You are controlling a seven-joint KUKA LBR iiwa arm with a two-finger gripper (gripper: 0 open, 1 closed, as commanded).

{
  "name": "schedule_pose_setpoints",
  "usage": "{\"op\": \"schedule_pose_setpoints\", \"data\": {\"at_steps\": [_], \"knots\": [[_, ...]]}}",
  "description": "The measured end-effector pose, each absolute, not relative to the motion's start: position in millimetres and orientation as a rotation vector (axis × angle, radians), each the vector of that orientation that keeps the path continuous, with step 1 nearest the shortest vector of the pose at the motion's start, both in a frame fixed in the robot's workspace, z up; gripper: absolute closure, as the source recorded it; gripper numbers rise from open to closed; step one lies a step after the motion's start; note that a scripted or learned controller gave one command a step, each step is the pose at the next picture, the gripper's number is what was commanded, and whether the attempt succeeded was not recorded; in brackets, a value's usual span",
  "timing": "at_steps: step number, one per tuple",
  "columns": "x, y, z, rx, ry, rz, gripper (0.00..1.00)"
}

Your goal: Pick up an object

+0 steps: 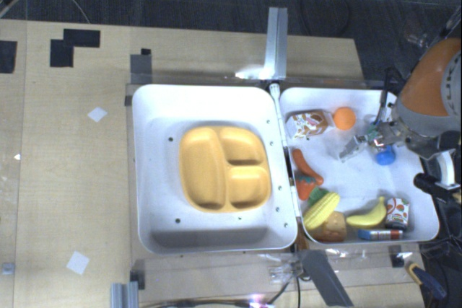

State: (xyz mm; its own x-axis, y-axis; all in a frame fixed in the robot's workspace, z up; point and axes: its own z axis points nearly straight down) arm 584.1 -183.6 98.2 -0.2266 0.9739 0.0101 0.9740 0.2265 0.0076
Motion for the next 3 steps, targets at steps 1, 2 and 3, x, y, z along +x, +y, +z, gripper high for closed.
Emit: {"op": "schedule_pose_setpoints", "data": {"at_steps": [1, 2, 3], "knots": [[600.8, -191.4, 89.1, -1.709, -2.634, -0.025, 0.0], [597.8, -183.1, 88.1, -1.781, -2.599, -0.011, 0.0], [601.6, -183.6, 102.9, -1.781, -2.616, -0.014, 1.0]]}}
